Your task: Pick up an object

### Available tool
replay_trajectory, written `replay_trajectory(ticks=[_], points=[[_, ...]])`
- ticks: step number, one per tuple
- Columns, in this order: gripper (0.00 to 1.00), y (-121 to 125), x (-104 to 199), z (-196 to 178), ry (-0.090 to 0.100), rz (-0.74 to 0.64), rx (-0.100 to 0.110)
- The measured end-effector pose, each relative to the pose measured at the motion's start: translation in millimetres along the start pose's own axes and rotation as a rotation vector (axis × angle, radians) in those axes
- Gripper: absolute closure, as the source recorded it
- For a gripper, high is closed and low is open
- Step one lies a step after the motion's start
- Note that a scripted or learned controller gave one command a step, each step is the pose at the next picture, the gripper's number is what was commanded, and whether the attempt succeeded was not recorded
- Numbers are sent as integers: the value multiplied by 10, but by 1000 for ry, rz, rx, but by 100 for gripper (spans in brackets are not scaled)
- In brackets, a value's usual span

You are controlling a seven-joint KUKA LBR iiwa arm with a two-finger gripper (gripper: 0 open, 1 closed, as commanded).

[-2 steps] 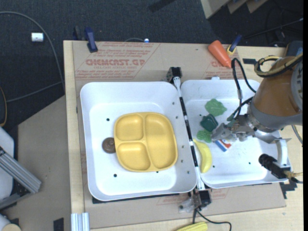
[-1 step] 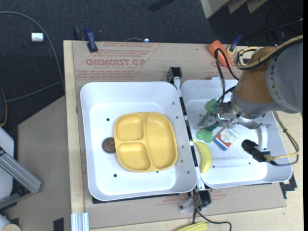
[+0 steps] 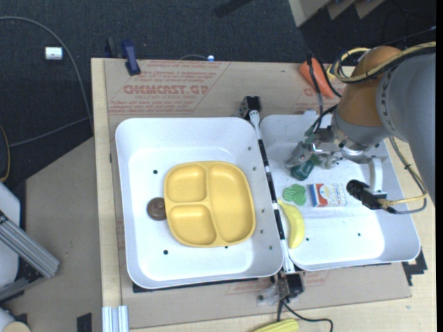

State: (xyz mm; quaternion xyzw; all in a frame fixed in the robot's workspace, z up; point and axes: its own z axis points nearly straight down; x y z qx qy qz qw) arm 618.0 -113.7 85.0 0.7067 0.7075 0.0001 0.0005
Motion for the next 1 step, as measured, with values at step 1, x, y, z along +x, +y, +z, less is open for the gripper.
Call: replay_trajectory(ticks=[1], points=[[100, 6, 4, -102, -1, -1, -2]])
